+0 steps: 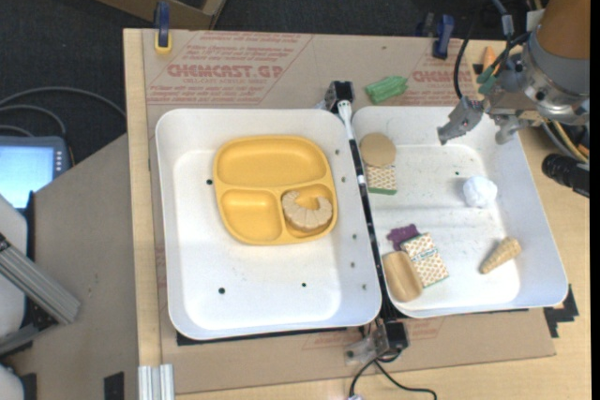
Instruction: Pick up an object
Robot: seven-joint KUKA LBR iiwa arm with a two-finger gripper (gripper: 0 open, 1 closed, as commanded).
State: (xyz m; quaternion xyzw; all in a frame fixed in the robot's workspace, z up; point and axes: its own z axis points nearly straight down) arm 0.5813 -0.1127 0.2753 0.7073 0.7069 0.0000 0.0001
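My gripper [485, 126] hangs over the far edge of the right bin [539, 229], open, with its two grey fingers [458, 123] spread wide and nothing between them. Below it in the bin lie a white crumpled ball [479, 192], a tan cone [500, 255], a patterned small box [426, 259], a purple piece [404, 233], a tan oblong piece [401, 277], a round tan disc [378, 148] and a checkered block [381, 179]. The white ball is the nearest thing, a little toward the front of the gripper.
The left bin [187, 248] holds a yellow divided plate [272, 166] with a pale ring-shaped piece [307, 210] in its right compartment. A green object [386, 89] lies on the bench behind the bins. A black divider [358, 192] runs between the bins.
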